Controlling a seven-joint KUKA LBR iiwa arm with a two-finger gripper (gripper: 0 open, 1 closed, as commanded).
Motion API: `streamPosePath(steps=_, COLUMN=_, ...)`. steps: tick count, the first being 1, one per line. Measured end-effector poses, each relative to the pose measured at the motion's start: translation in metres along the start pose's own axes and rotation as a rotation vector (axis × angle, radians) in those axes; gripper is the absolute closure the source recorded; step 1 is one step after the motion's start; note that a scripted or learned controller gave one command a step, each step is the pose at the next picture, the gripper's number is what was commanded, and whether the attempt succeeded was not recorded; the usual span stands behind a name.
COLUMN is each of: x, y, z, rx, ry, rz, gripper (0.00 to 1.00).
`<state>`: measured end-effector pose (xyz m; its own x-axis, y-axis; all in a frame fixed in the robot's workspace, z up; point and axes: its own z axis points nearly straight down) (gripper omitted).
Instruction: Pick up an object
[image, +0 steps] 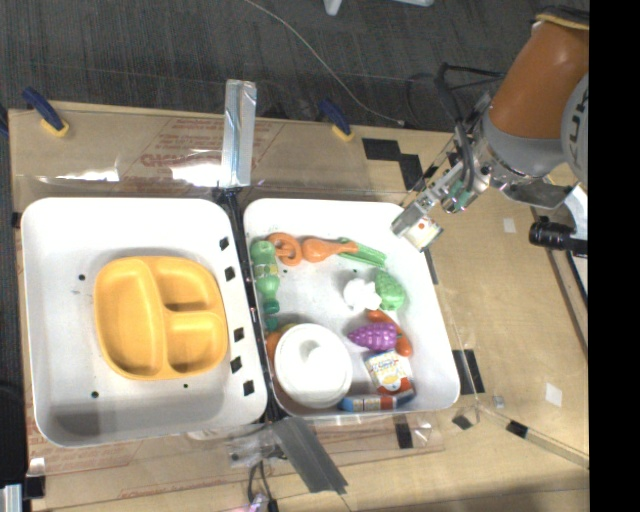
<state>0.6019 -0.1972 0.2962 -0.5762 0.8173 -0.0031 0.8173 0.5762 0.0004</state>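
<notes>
My gripper (418, 227) hangs over the top right corner of the right bin (437, 300), on the arm that reaches in from the upper right. Nothing shows held in it. In that bin lie an orange carrot toy (312, 248), a green pea pod (264, 270), a green vegetable (391, 292), a small white piece (359, 294), a purple grape bunch (373, 335), a white bowl (312, 363) and a small labelled bottle (388, 372).
The left bin (50, 300) holds a yellow divided plate (160, 316). A strip of silver tape (239, 125) stands upright behind the seam between the bins. Cables run across the bench at right.
</notes>
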Motion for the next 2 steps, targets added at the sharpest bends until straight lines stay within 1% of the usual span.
streamPosePath(steps=1, x=0.015, y=-0.023, z=0.071, rx=0.005, ry=0.006, rz=0.120, gripper=1.00)
streamPosePath(steps=2, x=0.003, y=0.008, z=0.065, rx=0.001, ry=0.003, rz=0.161, gripper=1.00)
